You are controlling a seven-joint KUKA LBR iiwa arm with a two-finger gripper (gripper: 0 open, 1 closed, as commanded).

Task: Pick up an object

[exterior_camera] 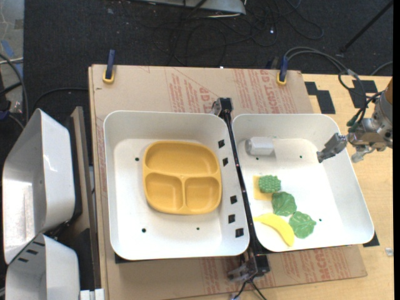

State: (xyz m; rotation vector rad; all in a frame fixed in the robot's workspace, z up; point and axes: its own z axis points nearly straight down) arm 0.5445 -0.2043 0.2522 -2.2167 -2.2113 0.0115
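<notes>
Left bin [119,186]: shallow, white, glossy, rounded corners. It holds a yellow plastic tray [182,176] with three compartments, lying flat at centre.

Right bin [350,199]: same make, touching the left bin along a black seam.

Gripper [340,145]: over the right bin's far right rim, holding nothing; whether the claw is released or clenched cannot be told.

Green leafy toys [287,208]: three bumpy pieces in a diagonal row, near centre-left.

Banana [279,228]: smooth, yellow, curved; long axis runs far-left to near-right.

Grey block [259,146]: matte, rectangular, far left, long axis left-right.
</notes>
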